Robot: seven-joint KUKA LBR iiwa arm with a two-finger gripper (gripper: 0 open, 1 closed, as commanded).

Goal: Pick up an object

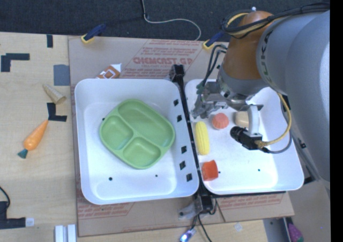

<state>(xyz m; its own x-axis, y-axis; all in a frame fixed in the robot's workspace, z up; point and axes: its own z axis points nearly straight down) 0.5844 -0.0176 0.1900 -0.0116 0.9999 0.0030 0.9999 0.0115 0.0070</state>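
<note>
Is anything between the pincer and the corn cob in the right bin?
Nothing visible blocks it. The pincer hangs just above the corn cob at its upper end. The pink-orange piece lies to the side, and the orange block lies beyond the cob.

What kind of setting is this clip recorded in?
Most likely a robotics lab bench for pick tests: two white bins clipped onto cardboard, toy food such as plastic corn and a carrot, and loose cable on dark carpet.
</note>
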